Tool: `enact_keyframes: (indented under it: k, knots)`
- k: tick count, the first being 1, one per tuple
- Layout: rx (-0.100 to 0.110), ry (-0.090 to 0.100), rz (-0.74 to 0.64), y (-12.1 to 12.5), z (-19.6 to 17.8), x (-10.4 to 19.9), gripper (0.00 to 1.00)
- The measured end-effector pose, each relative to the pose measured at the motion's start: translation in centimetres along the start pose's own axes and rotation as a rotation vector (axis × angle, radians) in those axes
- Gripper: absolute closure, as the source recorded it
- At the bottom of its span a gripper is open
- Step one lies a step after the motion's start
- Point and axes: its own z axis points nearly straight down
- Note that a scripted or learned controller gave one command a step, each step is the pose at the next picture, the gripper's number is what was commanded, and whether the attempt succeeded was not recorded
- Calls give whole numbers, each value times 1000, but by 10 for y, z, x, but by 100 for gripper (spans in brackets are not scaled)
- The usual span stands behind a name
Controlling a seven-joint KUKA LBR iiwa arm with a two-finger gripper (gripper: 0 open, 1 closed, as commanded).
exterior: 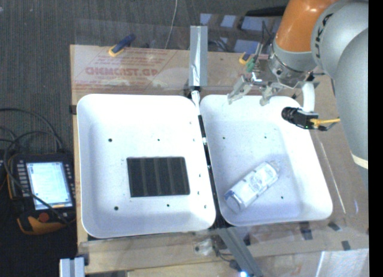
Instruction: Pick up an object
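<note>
A clear plastic bottle [253, 184] with a white cap lies on its side in the right bin [287, 144], near its front. In the left bin [102, 126] a flat dark ribbed rectangle [158, 176] rests at the middle. My gripper [253, 93] hangs over the far edge of the right bin, well behind the bottle. Its two fingers stand spread apart with nothing between them.
A metal post [198, 57] stands behind the seam between the two bins. A handheld pendant with a lit screen [46, 184] lies on the floor at the left. Clamps sit on the wooden board behind the bins.
</note>
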Motion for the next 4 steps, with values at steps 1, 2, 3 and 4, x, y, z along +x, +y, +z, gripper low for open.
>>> enact_keyframes:
  k: [1,2,3,4]
  knots:
    - [0,0,123,-69,14,-22,0]
    - [1,-1,203,-155,59,-73,0]
    - [1,2,313,-161,92,-76,0]
    - [-17,7,592,-176,120,-89,0]
